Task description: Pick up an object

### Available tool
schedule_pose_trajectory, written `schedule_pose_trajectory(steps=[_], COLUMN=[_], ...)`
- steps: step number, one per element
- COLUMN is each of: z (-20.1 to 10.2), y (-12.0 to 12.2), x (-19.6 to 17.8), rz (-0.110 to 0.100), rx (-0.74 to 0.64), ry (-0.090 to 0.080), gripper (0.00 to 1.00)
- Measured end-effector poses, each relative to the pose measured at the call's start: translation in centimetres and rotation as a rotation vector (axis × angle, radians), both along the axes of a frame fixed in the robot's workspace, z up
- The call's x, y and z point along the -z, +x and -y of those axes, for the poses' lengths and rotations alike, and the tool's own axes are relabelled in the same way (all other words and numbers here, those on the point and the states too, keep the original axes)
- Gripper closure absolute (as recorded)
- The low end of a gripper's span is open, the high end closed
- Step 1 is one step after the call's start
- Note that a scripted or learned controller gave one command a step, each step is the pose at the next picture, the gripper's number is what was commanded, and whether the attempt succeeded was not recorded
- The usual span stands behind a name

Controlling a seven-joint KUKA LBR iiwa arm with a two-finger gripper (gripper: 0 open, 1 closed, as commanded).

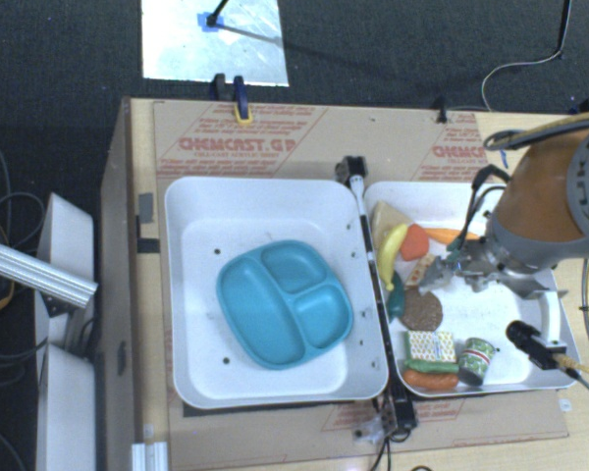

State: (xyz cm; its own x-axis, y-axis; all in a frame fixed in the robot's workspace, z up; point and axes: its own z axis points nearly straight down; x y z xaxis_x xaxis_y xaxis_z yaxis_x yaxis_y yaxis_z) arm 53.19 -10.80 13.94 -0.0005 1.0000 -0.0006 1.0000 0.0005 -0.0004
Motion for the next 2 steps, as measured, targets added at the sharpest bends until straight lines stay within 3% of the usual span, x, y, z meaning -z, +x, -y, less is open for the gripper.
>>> schedule_pose_trajectory(steps=[1, 2], z=[-2.4, -2.4], y=[5.7, 12.8], x=[2.3, 3.7], rz=[0.001, -0.001], rx=[-0.003, -0.004], ry=[0.001, -0.001], gripper=[0.0, 0.0])
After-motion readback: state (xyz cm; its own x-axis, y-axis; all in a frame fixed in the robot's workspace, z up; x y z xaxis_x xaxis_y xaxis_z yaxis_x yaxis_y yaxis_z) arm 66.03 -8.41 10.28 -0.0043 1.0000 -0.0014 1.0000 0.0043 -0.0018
